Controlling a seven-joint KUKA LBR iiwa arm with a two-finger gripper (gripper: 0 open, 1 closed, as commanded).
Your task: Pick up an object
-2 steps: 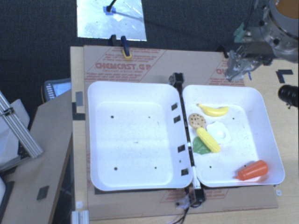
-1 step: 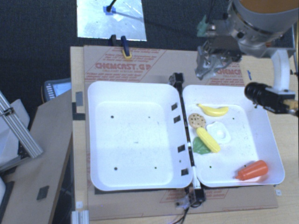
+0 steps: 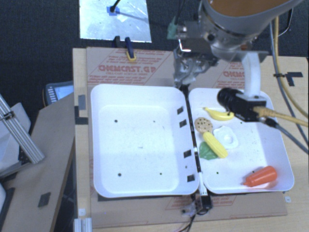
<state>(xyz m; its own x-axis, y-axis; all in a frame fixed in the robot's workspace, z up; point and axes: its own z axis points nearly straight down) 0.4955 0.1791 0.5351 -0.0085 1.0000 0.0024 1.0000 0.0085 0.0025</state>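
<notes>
Five toy foods lie in the right bin [image 3: 285,175]: nearest, a smooth orange carrot [image 3: 260,176]; then a yellow corn cob [image 3: 215,145] on green husk, a glossy fried egg [image 3: 226,137], a round cookie [image 3: 203,125] and a curved banana [image 3: 218,113]. Beyond, the gripper [image 3: 186,79] hangs over the bins' far edge; its finger state cannot be told.

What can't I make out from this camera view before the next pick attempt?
- Gripper: blurred against the bench at the bins' far edge; its state is unreadable.
- Arm: cut off by the top edge.
- Banana: its right end is hidden behind the black device.
- Green piece: partly covered by the corn cob.
- Cookie: surface detail too small.
</notes>
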